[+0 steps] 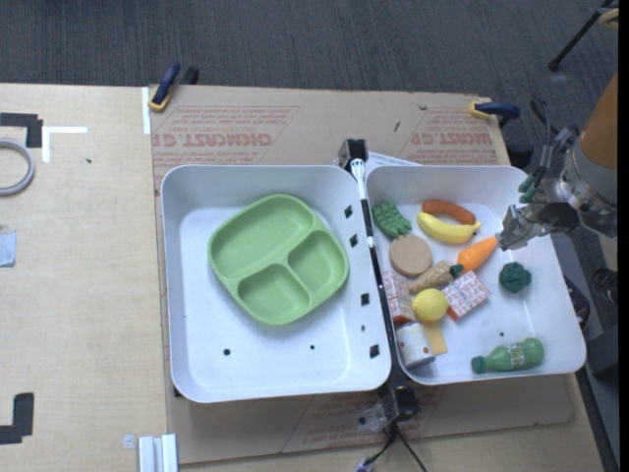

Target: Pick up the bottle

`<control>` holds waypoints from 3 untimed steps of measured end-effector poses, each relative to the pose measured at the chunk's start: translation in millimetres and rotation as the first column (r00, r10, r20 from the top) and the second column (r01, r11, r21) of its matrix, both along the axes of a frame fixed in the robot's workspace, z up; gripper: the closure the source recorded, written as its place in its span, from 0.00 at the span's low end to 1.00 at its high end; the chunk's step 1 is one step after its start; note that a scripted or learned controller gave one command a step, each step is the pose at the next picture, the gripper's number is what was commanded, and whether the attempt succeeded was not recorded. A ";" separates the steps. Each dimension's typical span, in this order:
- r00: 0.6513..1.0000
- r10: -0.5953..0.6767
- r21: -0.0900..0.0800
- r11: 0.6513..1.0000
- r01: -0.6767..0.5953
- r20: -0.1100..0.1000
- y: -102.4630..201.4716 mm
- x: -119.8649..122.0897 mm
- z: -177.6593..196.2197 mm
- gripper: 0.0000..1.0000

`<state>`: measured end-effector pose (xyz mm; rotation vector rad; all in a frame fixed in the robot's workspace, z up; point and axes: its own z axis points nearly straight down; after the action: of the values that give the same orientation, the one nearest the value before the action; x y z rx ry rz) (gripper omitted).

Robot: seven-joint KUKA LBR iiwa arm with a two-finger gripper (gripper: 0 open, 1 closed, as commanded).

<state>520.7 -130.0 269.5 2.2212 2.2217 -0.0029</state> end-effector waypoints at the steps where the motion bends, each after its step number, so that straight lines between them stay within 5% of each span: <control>1: 0.979 -0.202 0.001 0.979 0.202 -0.001 100.2 -43.6 -28.8 1.00; 2: 1.000 -0.020 0.001 1.000 0.020 -0.001 112.3 -43.7 -48.0 1.00; 3: 0.960 0.281 0.001 0.960 -0.281 0.000 186.2 -43.4 -41.2 1.00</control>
<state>477.4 56.2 228.3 1.8840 2.5143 -0.0021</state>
